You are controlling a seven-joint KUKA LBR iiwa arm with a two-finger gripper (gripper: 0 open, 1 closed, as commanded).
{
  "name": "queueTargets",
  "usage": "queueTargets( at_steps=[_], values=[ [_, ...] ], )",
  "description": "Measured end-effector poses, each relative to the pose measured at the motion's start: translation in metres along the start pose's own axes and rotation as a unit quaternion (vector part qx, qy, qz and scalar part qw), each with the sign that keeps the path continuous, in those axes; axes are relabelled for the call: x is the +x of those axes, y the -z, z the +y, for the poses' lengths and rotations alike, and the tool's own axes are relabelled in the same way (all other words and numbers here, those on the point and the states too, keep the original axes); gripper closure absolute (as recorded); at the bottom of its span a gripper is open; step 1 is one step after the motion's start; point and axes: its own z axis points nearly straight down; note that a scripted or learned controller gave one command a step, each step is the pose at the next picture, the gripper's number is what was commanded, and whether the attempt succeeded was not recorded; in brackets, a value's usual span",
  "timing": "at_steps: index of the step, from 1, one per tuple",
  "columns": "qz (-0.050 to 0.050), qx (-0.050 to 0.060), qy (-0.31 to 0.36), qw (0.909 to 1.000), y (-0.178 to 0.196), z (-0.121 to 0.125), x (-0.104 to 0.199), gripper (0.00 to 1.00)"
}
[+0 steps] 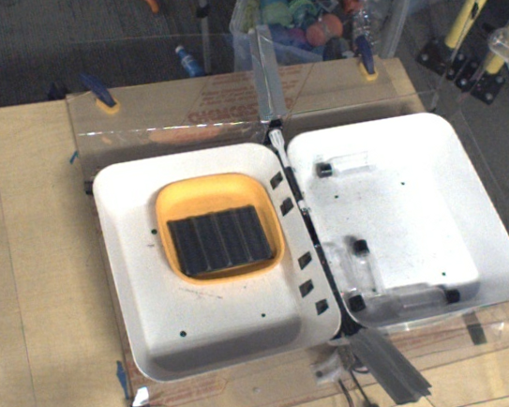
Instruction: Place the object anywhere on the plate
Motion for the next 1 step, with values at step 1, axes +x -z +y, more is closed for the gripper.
queueTargets(
  at_steps=[1],
  values=[
    [-0.001,0.000,0.047,0.9989,0.0000,0.0001,-0.0001,1.00]
  ],
)
